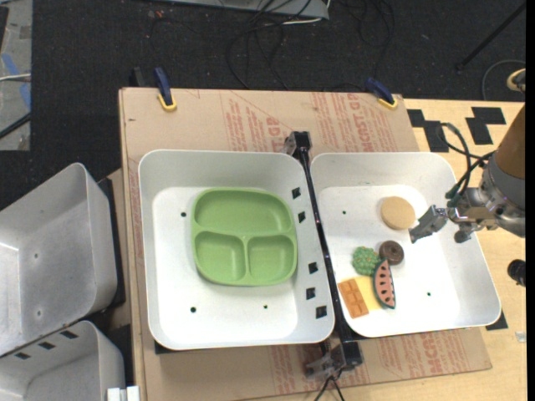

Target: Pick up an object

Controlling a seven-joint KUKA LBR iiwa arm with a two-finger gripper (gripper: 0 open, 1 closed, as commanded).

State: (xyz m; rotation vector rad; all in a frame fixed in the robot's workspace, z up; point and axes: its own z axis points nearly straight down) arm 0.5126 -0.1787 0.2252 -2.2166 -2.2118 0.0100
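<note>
Nothing has been lifted yet: the gripper (444, 225), reaching in over the right bin (468, 295) from 3 o'clock, has its fingers spread apart with nothing between them. The candidates all lie on that bin's floor: a round tan cookie (398, 213) just at 9 o'clock of the gripper, and toward 7 o'clock a chocolate doughnut (390, 252), a green broccoli piece (364, 261), a watermelon slice (383, 285) and an orange cracker (354, 297). The green divided plate (245, 236) sits alone in the left bin (163, 249), so choosing, descending, closing and raising all remain to be done.

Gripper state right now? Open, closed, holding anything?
Gripper: open, holding nothing, fingers spread over the right bin just right of the tan cookie.
</note>
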